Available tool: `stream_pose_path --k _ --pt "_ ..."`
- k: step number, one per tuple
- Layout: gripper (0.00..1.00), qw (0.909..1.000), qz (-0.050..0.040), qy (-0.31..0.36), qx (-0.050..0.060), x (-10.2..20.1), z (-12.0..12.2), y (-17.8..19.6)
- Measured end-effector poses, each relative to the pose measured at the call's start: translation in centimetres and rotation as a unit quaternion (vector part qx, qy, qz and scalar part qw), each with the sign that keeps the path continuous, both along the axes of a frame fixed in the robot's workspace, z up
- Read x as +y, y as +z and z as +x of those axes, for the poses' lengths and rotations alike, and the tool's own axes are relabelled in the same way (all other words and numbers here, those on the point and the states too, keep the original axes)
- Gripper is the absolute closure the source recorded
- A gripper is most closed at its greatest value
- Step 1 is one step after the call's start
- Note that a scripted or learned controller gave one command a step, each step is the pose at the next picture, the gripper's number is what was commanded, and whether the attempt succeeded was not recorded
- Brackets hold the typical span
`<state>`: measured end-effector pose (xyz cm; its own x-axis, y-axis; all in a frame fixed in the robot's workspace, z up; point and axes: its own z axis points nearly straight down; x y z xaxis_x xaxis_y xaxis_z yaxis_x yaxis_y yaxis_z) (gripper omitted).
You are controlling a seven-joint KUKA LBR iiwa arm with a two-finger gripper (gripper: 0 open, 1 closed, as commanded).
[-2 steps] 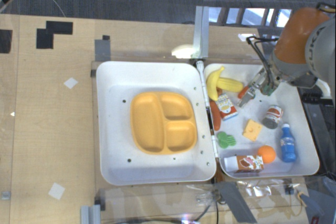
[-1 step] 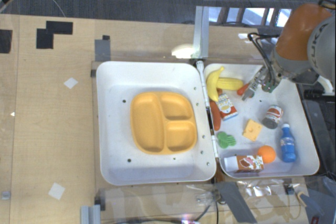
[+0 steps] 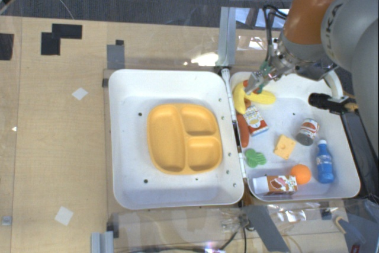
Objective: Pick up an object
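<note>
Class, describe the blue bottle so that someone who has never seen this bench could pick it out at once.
Start at the right white bin, the one crowded with toy food. Go to its near right corner, where the blue bottle lies beside an orange and below a small can. It is the sole blue item there, with a white cap.

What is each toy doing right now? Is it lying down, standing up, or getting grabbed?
Yellow plastic divided tray: lying flat in the left bin, nothing in it.
Yellow toy banana: lying under the hand.
Small grey tin can: tipped on its side.
Blue plastic bottle: lying down.
Round orange fruit: resting beside a brown carton.
Yellow cheese wedge: lying flat.
</note>
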<state>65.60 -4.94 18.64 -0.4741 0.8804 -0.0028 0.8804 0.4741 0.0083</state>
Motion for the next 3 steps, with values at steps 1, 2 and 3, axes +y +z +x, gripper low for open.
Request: stream_pose_path --k 1,2,3 --pt "1.00 1.0000 -0.0009 -0.007 0.004 0.3 -5.2 -0.3" --pt "1.00 0.9959 -0.0017 0.090 0.001 0.7 -0.4 8.4" --pt "1.00 0.9885 -0.0002 -0.151 0.006 4.6 -2.6 2.0"
